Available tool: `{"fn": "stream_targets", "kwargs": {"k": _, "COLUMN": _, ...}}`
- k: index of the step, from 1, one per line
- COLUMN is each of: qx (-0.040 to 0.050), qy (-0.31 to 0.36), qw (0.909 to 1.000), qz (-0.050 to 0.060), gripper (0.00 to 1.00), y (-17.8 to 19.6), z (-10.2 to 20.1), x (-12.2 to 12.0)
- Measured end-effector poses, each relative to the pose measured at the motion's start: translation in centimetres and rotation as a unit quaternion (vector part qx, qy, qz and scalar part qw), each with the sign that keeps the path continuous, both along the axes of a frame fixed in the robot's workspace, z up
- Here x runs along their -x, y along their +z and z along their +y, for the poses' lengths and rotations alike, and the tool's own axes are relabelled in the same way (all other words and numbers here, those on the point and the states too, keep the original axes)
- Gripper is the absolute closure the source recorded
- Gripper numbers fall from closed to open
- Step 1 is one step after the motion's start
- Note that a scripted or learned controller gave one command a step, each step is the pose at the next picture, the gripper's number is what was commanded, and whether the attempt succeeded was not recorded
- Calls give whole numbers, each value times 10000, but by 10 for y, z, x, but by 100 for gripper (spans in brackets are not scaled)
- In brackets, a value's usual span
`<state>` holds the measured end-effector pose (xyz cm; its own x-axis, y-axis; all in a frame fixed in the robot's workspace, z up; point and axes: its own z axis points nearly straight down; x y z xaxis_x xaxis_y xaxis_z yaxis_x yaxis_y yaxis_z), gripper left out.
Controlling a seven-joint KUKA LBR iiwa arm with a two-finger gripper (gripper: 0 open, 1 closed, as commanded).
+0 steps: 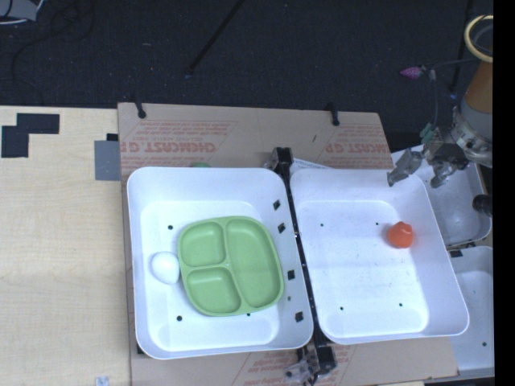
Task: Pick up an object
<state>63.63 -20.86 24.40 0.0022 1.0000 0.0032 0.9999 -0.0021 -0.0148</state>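
Tool (424,167) hangs at upper right of frame, above right bin (451,296) rim, fingers spread, nothing between. Orange ball (400,235) sits lower left of it, near bin's right wall. Best: centre over ball, drop straight, close gently, since it likely rolls.

Small orange-red ball (400,235) lies in right bin (434,316).
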Motion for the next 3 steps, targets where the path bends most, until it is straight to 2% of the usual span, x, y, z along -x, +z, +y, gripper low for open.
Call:
{"fn": "stream_targets", "kwargs": {"k": 1, "qx": 16, "qy": 12, "qw": 10000, "qz": -70, "gripper": 0, "y": 9, "z": 0, "x": -2}}
{"fn": "stream_targets", "kwargs": {"k": 2, "qx": 12, "qy": 12, "qw": 10000, "qz": -46, "gripper": 0, "y": -35, "z": -1, "x": 2}}
{"fn": "stream_targets", "kwargs": {"k": 3, "qx": 8, "qy": 32, "qw": 10000, "qz": -47, "gripper": 0, "y": -97, "z": 5, "x": -3}}
